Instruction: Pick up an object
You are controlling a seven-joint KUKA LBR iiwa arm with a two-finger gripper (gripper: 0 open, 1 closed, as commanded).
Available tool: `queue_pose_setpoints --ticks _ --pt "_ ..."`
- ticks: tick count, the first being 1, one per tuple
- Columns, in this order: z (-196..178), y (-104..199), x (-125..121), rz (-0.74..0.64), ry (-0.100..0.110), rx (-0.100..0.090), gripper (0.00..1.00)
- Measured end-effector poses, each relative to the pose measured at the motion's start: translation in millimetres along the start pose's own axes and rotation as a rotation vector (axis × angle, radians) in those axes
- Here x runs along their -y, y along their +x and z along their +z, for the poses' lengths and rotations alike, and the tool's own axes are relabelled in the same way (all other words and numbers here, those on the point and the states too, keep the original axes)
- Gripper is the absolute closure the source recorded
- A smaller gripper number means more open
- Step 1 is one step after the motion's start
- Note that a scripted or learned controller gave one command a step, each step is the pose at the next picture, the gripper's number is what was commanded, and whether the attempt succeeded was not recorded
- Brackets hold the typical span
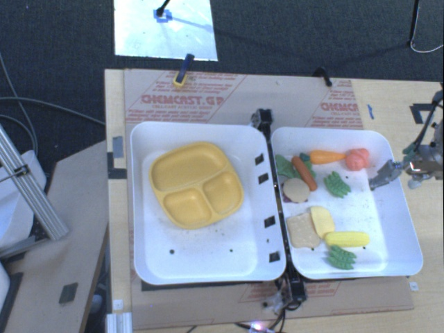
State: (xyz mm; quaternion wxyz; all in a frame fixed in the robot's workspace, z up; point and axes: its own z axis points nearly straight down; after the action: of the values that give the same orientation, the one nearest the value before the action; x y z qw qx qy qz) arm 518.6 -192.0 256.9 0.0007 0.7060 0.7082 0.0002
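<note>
A robotics lab: two white bins (pixel 208 269) lie clamped side by side on a plywood worktop (pixel 118 214) over a stencilled acrylic sheet (pixel 208 99). At 9 o'clock stands an aluminium frame rail (pixel 31 193) with loose cables (pixel 41 109); dark carpet (pixel 55 26) spreads at 12 o'clock.

Wooden bench (pixel 388 99) under a clear printed sheet (pixel 229 97), two shallow white bins side by side, left bin (pixel 201 259), right bin (pixel 395 234), touching mid-bench
</note>
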Motion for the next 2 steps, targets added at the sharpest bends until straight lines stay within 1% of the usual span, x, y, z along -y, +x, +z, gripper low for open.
queue_pose_setpoints --ticks 1,2 --pt "177.5 -12.3 33.2 0.005 0.001 0.000 0.00" --pt "161.5 -12.1 30.6 0.002 -0.003 0.001 1.00"
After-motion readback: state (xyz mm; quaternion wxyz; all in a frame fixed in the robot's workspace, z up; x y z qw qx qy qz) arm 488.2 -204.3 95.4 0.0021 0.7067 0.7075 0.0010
